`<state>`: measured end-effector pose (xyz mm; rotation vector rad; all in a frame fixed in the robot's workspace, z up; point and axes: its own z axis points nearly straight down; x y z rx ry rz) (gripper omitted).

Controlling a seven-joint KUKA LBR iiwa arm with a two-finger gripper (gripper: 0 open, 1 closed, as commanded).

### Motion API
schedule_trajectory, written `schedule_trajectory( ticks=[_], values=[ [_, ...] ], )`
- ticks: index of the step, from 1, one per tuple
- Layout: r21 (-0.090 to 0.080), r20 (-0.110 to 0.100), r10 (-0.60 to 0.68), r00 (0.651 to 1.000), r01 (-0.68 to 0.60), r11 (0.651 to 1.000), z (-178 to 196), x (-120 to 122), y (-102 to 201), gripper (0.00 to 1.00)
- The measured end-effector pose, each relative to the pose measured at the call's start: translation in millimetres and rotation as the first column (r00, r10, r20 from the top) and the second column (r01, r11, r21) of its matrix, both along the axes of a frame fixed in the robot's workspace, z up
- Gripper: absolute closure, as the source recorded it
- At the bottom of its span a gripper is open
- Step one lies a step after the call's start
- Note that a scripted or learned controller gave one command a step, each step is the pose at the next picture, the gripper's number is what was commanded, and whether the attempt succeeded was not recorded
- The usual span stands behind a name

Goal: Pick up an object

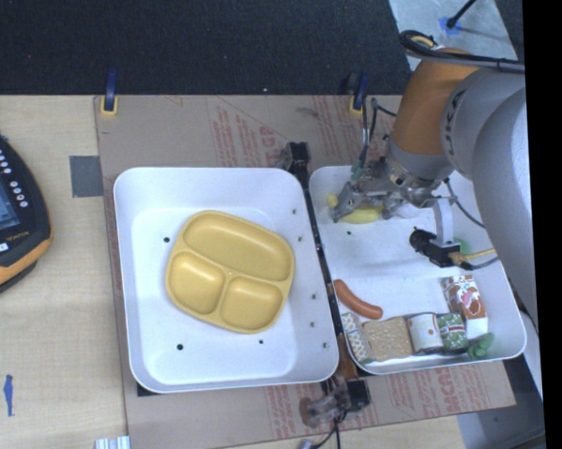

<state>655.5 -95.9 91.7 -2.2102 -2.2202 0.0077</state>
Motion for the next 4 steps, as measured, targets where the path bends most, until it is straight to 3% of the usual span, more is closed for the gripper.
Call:
schedule_trajectory(
  ticks=[4],
  values=[
    [0.000,0.000,-0.003,1.000,0.003,1.000,0.1,0.1,-1.1,0.00]
  ],
)
